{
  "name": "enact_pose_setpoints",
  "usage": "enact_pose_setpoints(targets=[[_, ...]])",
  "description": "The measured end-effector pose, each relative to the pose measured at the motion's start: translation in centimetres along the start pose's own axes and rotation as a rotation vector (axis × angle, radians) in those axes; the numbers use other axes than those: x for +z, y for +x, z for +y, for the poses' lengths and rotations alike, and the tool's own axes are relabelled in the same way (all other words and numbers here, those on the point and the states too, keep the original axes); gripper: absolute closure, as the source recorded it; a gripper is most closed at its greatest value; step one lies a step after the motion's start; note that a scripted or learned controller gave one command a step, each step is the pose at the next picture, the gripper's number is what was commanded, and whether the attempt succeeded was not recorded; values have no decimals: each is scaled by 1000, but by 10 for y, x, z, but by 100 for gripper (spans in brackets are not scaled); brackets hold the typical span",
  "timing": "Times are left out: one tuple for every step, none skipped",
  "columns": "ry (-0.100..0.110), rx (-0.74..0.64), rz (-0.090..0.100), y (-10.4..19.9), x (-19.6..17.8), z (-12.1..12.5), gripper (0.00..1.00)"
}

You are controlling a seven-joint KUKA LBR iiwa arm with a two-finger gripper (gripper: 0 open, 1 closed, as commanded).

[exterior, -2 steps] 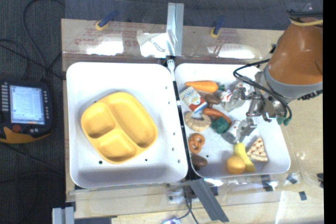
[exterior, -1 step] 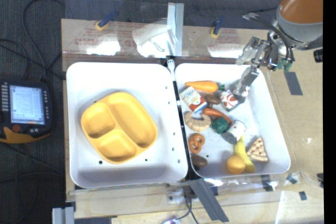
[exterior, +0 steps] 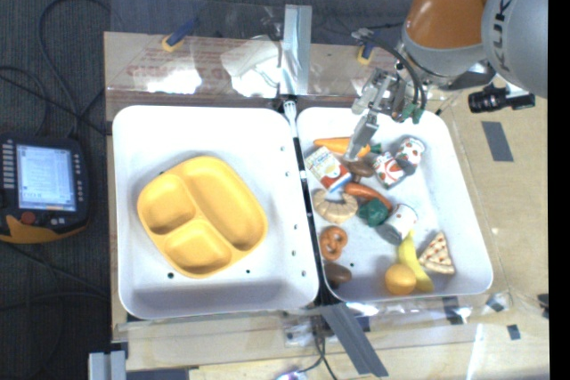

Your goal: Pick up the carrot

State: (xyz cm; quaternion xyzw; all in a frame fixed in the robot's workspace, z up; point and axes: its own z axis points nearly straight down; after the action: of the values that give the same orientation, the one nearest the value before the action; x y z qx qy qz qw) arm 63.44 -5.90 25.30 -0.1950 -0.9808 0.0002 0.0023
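The carrot (exterior: 330, 144) is a small orange piece lying flat near the back left of the right bin (exterior: 463, 209), beside the divider. My gripper (exterior: 360, 152) reaches down from the grey and orange arm into the same bin. Its tip is just right of the carrot's end, over a brown item in the toy pile. Nothing shows held in the gripper, and the carrot rests on the bin floor.
Around the carrot lie a small carton (exterior: 322, 165), a red-white can (exterior: 403, 157), a red sausage-like piece (exterior: 362, 190), a cookie (exterior: 336, 209), a pretzel (exterior: 333, 238), a banana (exterior: 408, 252) and a pizza slice (exterior: 435, 254). The left bin (exterior: 134, 280) holds a yellow compartment tray (exterior: 201, 214).
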Motion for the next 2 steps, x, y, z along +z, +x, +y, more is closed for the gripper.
enact_pose_setpoints(targets=[[1, 90, 1, -17, 73, 4, 0], [-17, 176, -35, -30, 141, -20, 0]])
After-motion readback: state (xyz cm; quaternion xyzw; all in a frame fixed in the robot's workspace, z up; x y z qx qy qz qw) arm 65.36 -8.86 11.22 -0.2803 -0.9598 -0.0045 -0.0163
